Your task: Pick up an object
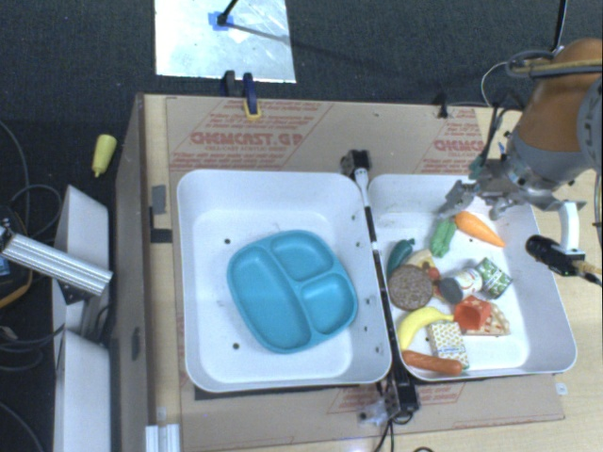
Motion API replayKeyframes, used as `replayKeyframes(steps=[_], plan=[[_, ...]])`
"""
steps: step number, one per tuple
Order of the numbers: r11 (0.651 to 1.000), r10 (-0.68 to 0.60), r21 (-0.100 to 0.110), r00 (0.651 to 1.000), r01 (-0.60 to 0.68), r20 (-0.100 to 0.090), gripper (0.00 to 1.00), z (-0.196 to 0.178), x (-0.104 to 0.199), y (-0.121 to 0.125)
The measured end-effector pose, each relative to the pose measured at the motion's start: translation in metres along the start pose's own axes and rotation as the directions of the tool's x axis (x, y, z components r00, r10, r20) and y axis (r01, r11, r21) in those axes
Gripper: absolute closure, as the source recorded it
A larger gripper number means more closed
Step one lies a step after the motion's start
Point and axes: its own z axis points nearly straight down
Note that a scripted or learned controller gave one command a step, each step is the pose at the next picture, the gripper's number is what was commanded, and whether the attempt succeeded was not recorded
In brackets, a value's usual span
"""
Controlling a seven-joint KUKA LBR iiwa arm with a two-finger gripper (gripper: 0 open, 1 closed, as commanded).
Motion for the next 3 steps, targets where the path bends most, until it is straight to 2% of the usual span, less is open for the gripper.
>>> replayKeyframes(steps=[1,2,3], plan=[[1.0,0.002,0.004,1.0,-0.002,-0.002,0.0,0.104,-0.022,0.007],[1.0,0.0,0.001,1.0,0.0,0.0,0.0,0.103,0.033,-0.045],[1.0,0.002,0.0,1.0,-0.002,0.0,0.0,0.103,0.034,-0.075]])
